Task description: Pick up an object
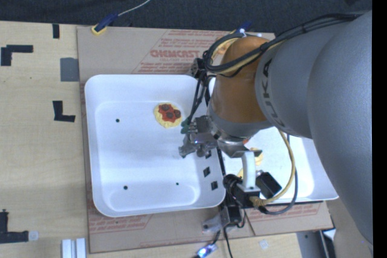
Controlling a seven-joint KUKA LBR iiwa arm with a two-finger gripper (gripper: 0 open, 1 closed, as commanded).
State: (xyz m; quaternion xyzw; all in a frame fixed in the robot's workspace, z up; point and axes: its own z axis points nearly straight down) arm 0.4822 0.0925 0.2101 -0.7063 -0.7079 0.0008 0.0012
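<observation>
the pizza toy [167, 114] lies just up-left of the pincer [195, 145] in the left bin [109, 148]; i cannot tell the pincer's state.

The shallow white plastic bin [121, 148] carries four small black dots. Toward its one o'clock corner lies a round yellow toy pizza [167, 114] spotted with red and dark toppings. The grey robot arm [329, 93] wears a glossy orange band [237, 90]. The tan cardboard sheet [121, 54] bears red lettering.
</observation>
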